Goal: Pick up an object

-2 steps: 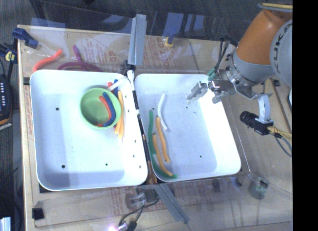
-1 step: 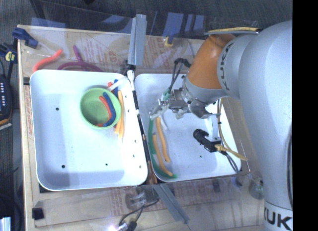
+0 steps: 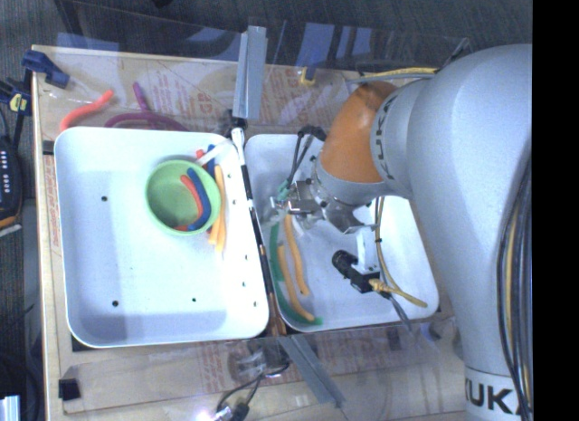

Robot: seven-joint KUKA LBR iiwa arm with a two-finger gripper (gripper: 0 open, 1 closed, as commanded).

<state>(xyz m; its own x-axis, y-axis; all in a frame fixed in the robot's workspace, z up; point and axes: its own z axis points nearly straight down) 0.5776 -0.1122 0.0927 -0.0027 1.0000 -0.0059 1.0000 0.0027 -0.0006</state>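
Jaws (image 3: 288, 204) over lengthwise yellow stick (image 3: 296, 270)

- Both bins, left (image 3: 90, 256) and right (image 3: 412, 279), look like smooth white plastic with a faint sheen
- Green bowl (image 3: 181, 197): glossy plastic
- Arm (image 3: 461, 148): smooth grey shell, satin; its orange band (image 3: 353, 143) is shinier
- Bench (image 3: 181, 84): pale wood, matt, under a clear film with glare
- Strips (image 3: 294, 270) in the right bin look like soft rubbery plastic
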